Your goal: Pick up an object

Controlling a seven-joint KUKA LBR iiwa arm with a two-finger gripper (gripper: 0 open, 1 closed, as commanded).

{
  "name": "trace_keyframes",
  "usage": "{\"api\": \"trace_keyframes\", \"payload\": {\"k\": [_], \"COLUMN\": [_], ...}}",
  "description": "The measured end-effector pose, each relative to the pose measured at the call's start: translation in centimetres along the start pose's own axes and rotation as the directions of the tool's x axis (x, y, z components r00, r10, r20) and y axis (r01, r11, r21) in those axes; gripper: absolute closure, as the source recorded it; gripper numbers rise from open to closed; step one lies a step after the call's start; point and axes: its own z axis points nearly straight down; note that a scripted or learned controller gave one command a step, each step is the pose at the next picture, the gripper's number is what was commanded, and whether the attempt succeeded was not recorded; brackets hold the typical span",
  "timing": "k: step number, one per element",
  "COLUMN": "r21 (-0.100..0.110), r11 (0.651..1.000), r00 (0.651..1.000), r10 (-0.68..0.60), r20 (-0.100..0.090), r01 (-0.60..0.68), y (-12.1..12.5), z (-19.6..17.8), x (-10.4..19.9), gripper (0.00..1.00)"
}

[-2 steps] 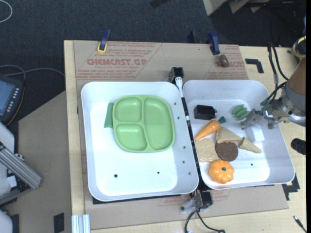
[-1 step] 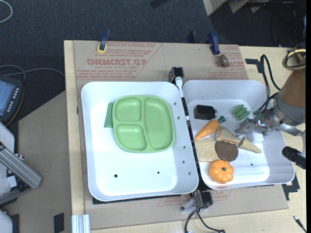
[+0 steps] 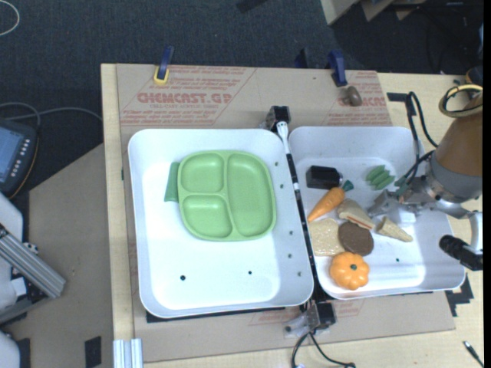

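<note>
The right bin [image 3: 406, 271] holds several toy foods: an orange carrot [image 3: 328, 202], a black block [image 3: 323, 177], a green piece [image 3: 379, 176], a tan bread slice [image 3: 325, 237], a brown round disc [image 3: 356, 238], an orange pumpkin [image 3: 349, 271] and a pale wedge [image 3: 396, 231]. My gripper [image 3: 393, 202] hangs low over the middle right of this bin, just above the pale wedge and right of the carrot. The grey arm [image 3: 459, 163] comes in from the right. Nothing shows as held.
The left bin [image 3: 146, 228] carries a green divided plate [image 3: 227, 194] lying on a darker green piece [image 3: 170, 182]. A black divider strip [image 3: 294, 198] runs between the bins. Clamps [image 3: 163, 67] stand at the bench's far edge.
</note>
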Motion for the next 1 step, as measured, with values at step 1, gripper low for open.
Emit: {"api": "trace_keyframes", "payload": {"k": [1], "r21": [-0.005], "r11": [1.000], "r00": [1.000], "r10": [0.001], "r20": [0.003], "r01": [-0.001], "y": [0.10], "z": [-1.20], "x": [-0.10], "gripper": [1.00]}}
